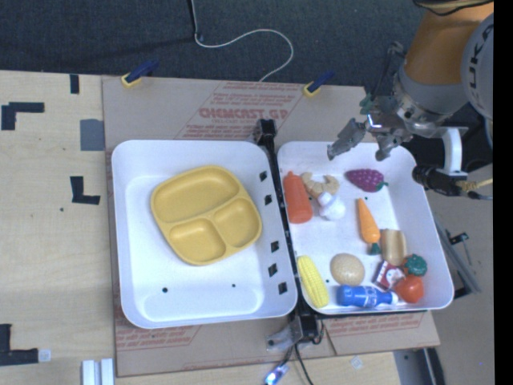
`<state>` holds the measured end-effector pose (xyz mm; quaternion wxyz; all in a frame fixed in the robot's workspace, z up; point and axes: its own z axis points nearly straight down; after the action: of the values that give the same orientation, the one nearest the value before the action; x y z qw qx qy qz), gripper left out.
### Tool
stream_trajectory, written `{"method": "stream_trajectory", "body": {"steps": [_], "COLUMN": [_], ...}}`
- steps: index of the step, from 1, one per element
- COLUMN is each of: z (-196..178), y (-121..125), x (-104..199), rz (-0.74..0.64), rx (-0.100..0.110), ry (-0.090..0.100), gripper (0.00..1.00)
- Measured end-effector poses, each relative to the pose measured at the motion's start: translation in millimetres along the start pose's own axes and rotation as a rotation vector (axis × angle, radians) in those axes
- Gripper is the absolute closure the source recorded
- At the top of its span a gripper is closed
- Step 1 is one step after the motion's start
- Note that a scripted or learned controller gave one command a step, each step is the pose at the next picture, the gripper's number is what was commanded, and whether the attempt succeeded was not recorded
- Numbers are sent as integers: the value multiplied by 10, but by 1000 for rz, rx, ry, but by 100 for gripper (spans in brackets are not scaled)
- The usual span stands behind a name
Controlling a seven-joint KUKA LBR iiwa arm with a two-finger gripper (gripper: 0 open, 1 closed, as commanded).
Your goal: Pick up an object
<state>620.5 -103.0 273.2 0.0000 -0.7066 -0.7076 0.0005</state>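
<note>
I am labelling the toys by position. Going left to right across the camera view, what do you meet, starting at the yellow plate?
Yellow divided plate → orange sausage-like toy → corn cob → carrot → tomato. The claw hangs above the right bin's far edge, over the purple grapes.

Two white bins sit side by side on the bench. The left bin (132, 239) holds a yellow tray (206, 213) with three compartments. The right bin (429, 223) holds a hot dog (297, 198), grapes (365, 180), a carrot (368, 221), corn (313, 281), an egg (347, 268), a blue bottle (363, 297) and a tomato (409, 289). The gripper (362, 147) hangs over the right bin's far edge, fingers spread, nothing between them. A white cable (240, 38) crosses the dark floor beyond.
</note>
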Motion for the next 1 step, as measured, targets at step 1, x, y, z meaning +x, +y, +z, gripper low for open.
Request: {"method": "stream_trajectory", "body": {"steps": [1], "z": [840], "y": [-288], "x": [1370], "rz": [-13], "rx": [11], "ry": [6], "gripper": [0]}}
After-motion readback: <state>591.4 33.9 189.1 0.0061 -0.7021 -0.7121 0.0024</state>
